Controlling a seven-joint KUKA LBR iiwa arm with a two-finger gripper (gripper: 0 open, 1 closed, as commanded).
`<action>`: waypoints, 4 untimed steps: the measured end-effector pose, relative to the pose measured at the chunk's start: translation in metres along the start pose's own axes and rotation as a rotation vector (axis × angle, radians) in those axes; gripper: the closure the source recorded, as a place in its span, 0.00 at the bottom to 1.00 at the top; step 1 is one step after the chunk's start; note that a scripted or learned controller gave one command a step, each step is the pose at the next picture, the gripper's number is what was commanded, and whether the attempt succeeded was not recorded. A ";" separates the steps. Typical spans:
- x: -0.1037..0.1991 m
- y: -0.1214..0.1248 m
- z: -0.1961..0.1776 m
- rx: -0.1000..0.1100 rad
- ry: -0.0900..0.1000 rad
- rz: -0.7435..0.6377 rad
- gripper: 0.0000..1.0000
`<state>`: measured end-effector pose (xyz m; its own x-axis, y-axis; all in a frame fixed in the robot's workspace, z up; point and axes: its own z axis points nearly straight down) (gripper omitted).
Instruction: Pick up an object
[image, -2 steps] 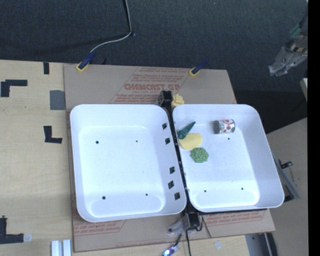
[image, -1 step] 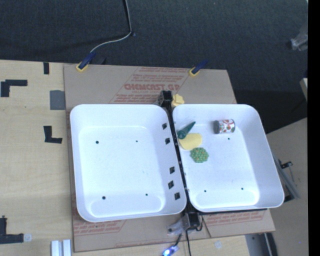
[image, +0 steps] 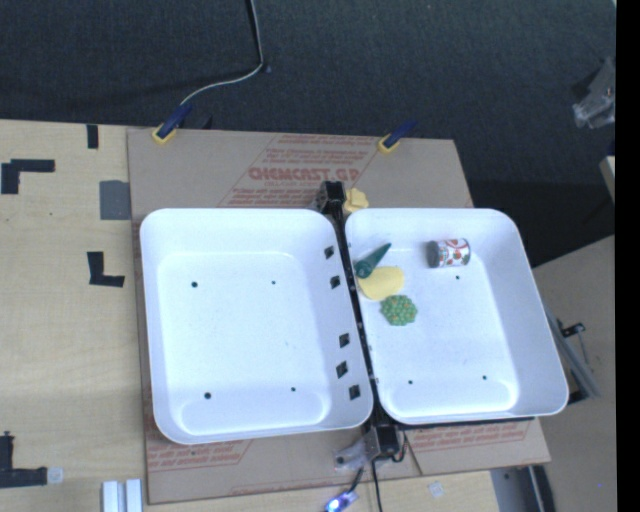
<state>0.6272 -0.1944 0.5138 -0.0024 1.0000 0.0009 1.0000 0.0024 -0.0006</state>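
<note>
A single fixed camera looks down at a slant from above the bench (image: 60, 300) — far enough back to take in both the left bin (image: 240, 225) and the right bin (image: 500, 330) whole, with dark floor (image: 400, 60) beyond the bench's far edge.

**Surfaces as I see them from the console**

Both bins look like smooth white plastic: the left bin (image: 160, 330) faintly glossy, the right bin (image: 500, 300) the same. Under them I see a matt brown cardboard sheet (image: 290, 175) printed in red, on a pale wood-look bench (image: 60, 330). At twelve o'clock, dark matt carpet-like flooring (image: 420, 60). The small can (image: 449, 252) looks metallic; the green ball (image: 400, 310) rough.
</note>
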 end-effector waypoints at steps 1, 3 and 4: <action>0.018 -0.086 -0.024 -0.003 -0.001 0.002 1.00; -0.032 -0.144 -0.021 -0.001 -0.004 0.007 1.00; -0.029 -0.143 -0.021 -0.001 -0.003 0.002 1.00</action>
<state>0.4841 -0.2238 0.5348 -0.0005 1.0000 -0.0019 1.0000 0.0005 0.0005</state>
